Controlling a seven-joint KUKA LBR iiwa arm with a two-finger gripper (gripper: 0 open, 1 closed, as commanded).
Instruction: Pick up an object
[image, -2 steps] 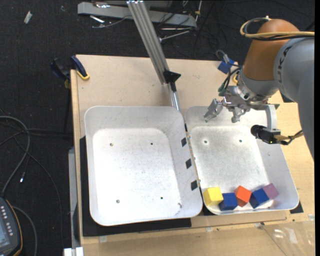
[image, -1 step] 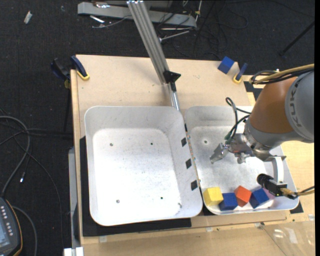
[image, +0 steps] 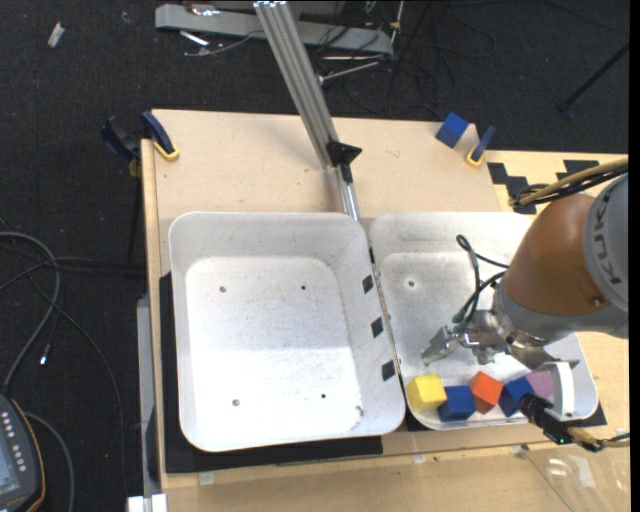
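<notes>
Along the front wall of the right bin (image: 420, 232) a row of small blocks lies close together: a yellow cube (image: 427, 390), a blue cube (image: 457, 402) just beside it, an orange block (image: 487, 389) touching that one, then a second blue block (image: 516, 394) and a pale purple block (image: 543, 383) at the row's right end. Just above the row the gripper (image: 441, 345) hangs low over the bin floor, its metal fingers pointing left toward the bin's middle; whether they are apart or together I cannot tell, and nothing shows between them. Behind it the arm (image: 560, 270), orange-brown at the wrist, covers the bin's right part, with dark cables looping off it. On the divide between the bins sit black tabs (image: 377, 325). Beside it, the left bin (image: 262, 330) shows a speckled white floor. A grey pole (image: 305, 85) slants down from the top to the bins' back edge. At the bench's (image: 250, 160) far right corner rests another blue cube (image: 452, 128) by a yellow-tipped clamp (image: 477, 146); a matching clamp (image: 158, 136) grips the far left corner.
</notes>
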